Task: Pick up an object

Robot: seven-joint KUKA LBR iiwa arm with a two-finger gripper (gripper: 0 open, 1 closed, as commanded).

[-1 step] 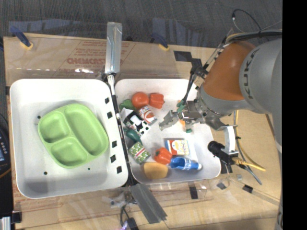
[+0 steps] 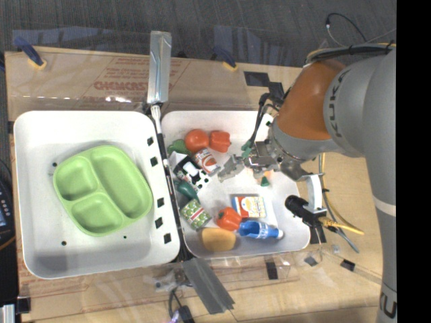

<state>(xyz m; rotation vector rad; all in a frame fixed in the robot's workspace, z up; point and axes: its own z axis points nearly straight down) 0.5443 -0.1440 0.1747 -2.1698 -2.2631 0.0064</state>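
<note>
Two white bins are seated side by side on a cardboard-lined bench [image 2: 81, 79] above dark carpet [image 2: 202, 5]; the left bin [image 2: 34, 180] is occupied by a green divided plate [image 2: 101, 189]. The gripper [image 2: 237, 163] is positioned over the right bin [image 2: 289, 244], and whether it is released or clenched cannot be told. A blue bottle [image 2: 259, 231], an orange pepper [image 2: 229, 218] and a tomato [image 2: 196, 140] are noted among the right bin's objects.

Grey arm with an orange band

The arm [image 2: 360, 99] is a thick, smooth, rounded tube in matt light grey, with a broad glossy orange band [image 2: 306, 106] wrapped around it above the wrist. Thin black cables loop over its top and run down beside the band. Below the band sits a darker metallic wrist block, ending in the silvery pincer [image 2: 232, 168]. A black cylindrical part juts out near the wrist.
</note>
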